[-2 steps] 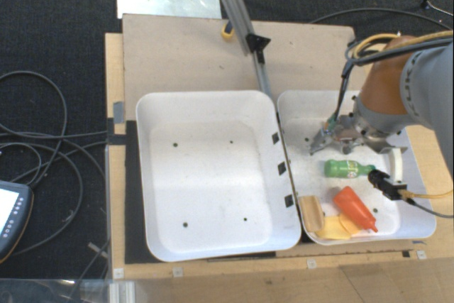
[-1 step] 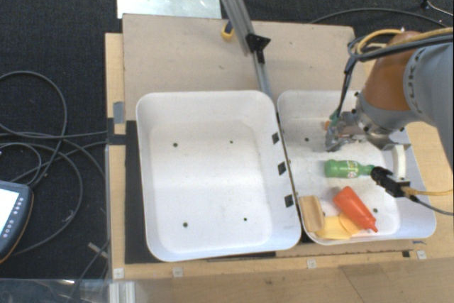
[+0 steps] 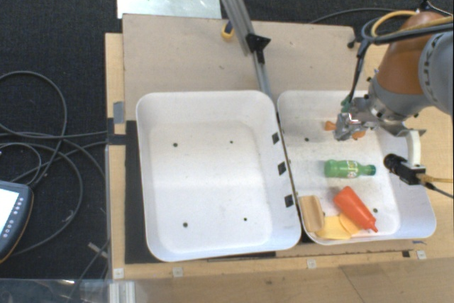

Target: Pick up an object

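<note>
My gripper [image 3: 347, 130] hangs over the far part of the right bin [image 3: 301, 106], right above a small orange object [image 3: 330, 125] that peeks out on both sides of it. A green bottle [image 3: 348, 168] lies on its side in the middle of that bin. Nearer the front lie an orange-red bottle [image 3: 355, 208], a yellow piece [image 3: 337, 226] and a tan block [image 3: 311, 211]. Whether the small orange object sits between the fingers is hidden by the gripper body.
The left bin [image 3: 206, 174] lies beside the right one, with black clips along the shared rim. A grey pole [image 3: 237, 7] slants in from the top. Cables trail on the floor at left, and a black connector [image 3: 401, 168] sticks out by the arm.
</note>
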{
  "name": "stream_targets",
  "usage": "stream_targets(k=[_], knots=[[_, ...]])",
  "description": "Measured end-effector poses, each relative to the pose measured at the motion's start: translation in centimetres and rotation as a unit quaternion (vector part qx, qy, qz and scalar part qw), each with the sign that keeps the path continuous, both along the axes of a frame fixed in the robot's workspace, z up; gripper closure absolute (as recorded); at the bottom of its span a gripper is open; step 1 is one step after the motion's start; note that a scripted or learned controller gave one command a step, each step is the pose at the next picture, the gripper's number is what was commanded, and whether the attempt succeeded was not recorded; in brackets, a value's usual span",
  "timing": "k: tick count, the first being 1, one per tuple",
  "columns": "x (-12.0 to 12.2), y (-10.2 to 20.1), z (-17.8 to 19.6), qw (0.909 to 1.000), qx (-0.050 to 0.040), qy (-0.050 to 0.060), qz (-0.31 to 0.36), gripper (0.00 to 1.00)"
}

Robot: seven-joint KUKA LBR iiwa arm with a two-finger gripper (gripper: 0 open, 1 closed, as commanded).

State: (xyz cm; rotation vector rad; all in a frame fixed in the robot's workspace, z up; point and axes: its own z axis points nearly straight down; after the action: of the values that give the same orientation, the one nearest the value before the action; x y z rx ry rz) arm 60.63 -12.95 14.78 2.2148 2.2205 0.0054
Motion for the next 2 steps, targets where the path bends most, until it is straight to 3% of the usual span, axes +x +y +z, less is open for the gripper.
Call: stream_targets(k=[2], knots=[[-0.3,-0.3,11.6,1.0,-0.0003,-0.001,0.001,1.0]])
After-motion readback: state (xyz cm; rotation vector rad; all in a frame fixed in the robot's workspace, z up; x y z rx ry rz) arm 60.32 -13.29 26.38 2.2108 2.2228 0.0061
